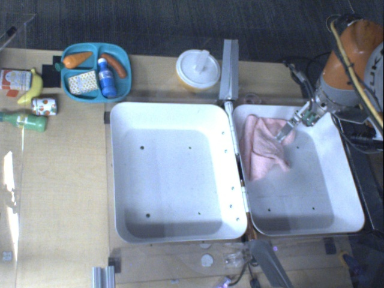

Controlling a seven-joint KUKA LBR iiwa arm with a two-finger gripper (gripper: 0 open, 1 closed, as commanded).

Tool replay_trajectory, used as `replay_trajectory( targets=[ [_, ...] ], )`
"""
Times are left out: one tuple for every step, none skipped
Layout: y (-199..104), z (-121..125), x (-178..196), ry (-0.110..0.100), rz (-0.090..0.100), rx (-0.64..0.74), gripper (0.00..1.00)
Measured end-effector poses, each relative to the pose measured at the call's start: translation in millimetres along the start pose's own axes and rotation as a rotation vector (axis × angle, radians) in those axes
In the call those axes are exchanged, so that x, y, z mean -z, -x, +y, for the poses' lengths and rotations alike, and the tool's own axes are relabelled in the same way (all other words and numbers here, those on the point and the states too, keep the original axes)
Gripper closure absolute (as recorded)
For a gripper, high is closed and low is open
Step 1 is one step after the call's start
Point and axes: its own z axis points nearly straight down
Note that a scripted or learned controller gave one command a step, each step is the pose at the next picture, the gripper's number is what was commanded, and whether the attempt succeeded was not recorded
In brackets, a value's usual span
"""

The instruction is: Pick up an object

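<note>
A crumpled pink cloth (263, 144) lies in the left part of the right bin (312, 215), against its left wall. My gripper (287, 130) reaches in from the upper right and its tip meets the cloth's upper right corner. The cloth looks pulled up slightly toward the tip there. The grey arm with its orange band (354, 47) stands over the bin's far right corner.
The left bin (174, 221) sits beside it, split off by a grey divider (228, 71). Behind the bins are a lidded yellow cup (198, 69) and a blue tray (96, 72) of toy food. Small toys (27, 101) lie at the far left.
</note>
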Motion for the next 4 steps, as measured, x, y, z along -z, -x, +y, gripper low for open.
replay_trajectory(
  targets=[
    [24, 4, -58, -0.012, 0.010, 0.076, 0.00],
    [29, 8, -44, 0.005, -0.018, 0.076, 1.00],
    [23, 7, -48, -0.009, 0.008, 0.081, 0.00],
    [17, -4, -59, 0.005, -0.008, 0.130, 0.00]
  ],
)
